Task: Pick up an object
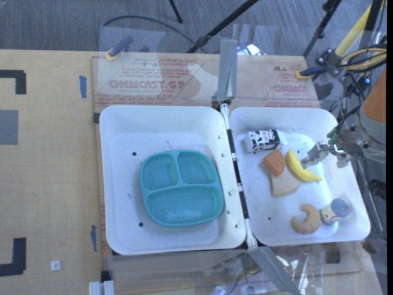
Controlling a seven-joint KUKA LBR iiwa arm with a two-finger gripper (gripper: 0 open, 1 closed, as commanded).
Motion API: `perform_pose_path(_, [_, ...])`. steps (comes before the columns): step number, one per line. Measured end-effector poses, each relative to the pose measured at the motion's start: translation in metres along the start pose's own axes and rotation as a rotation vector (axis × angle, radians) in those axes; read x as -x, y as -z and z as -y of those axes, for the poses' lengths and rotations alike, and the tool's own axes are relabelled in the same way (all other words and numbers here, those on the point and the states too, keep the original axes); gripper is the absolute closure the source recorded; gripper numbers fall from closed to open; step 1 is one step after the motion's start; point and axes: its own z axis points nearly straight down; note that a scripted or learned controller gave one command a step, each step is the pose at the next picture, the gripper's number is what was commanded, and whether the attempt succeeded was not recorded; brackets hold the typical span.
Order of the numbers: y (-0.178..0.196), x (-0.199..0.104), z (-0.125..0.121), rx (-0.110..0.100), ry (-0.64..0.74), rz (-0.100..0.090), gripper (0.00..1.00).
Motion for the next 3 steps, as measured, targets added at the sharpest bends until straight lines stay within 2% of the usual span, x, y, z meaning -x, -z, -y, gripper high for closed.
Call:
perform_pose_path(1, [-0.106,-0.005,-0.033,0.004,-0.051,0.002,0.0])
perform_pose_path(2, [-0.095,-0.004,-0.034,0.009,-0.054,0.002,1.0])
perform_pose_path(3, [0.018,-0.048,-0.048,0.002,-0.031,0.001,1.0])
